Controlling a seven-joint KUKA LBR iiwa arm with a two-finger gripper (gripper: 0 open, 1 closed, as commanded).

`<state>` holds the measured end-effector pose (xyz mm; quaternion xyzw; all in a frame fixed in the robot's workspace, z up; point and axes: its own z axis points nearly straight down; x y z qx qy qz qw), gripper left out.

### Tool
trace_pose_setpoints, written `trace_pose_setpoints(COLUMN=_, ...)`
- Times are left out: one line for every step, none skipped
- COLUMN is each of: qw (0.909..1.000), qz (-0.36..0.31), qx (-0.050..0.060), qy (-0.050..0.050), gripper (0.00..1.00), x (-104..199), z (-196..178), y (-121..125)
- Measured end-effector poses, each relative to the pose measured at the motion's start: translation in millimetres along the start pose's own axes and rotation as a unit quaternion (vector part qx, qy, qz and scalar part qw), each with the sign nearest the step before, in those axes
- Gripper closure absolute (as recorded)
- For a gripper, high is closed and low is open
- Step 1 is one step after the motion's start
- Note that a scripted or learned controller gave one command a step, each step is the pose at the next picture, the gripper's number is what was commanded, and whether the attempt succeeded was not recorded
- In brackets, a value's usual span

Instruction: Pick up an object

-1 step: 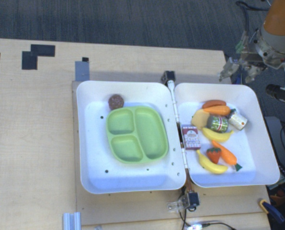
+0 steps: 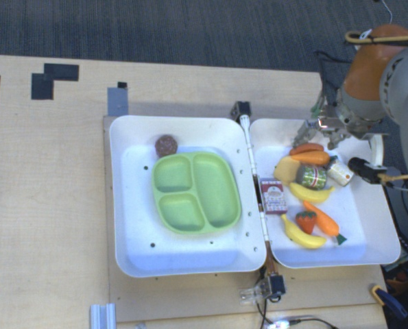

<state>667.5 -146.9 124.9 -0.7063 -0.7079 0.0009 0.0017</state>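
Camera view: tool [image 2: 321, 134] sits at the 12 o'clock rim of the right bin [image 2: 372, 218]. Cannot tell whether it is apart or together, and nothing is visibly clamped in it. Arm [image 2: 389, 74] comes in from 2 o'clock, with its orange band above the wrist.

Just below the tool at 6 o'clock lies an orange carrot [image 2: 310, 156], sideways; whether it touches the tool is unclear. A yellow fruit [image 2: 286, 170] is at the carrot's 8 o'clock, touching it. A green can [image 2: 313, 177] lies on its side at the carrot's 6 o'clock, resting on a banana [image 2: 312, 194]. A white cylinder [image 2: 341, 175] sits at the can's 3 o'clock, just beside it.

A red box [image 2: 274, 199] lies flat at the bin's 9 o'clock wall, at 8 o'clock from the can. Towards the bin's 6 o'clock there is a red fruit [image 2: 306, 220] with a second carrot [image 2: 325, 221] touching it at 3 o'clock. A second banana [image 2: 304, 235] curves just under both.

All these possible picks are packed in the right bin's 9 o'clock half. None of them is lifted.

Left bin [image 2: 132, 204] is at 9 o'clock from the right bin, and the two rims meet. It holds a green divided plate [image 2: 193, 192] in the middle. A brown disc [image 2: 166, 144] sits at the plate's 11 o'clock, near it but apart. Both bins sit on the pale wood tabletop [image 2: 46, 197].
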Motion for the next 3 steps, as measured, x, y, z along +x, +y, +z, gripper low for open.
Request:
trace_pose_setpoints(qw=1.0000, qz=-0.001, qx=-0.005, qy=-0.001, gripper=0.00, x=12.7, z=33.6, y=-80.1)
trace_pose_setpoints(qw=1.0000, qz=-0.002, qx=-0.007, qy=-0.001, gripper=1.00, x=13.3, z=21.4, y=-78.1)
trace_pose_setpoints(qw=1.0000, qz=-0.001, qx=-0.004, qy=0.000, gripper=1.00, x=54.0, z=-73.7, y=-158.4)
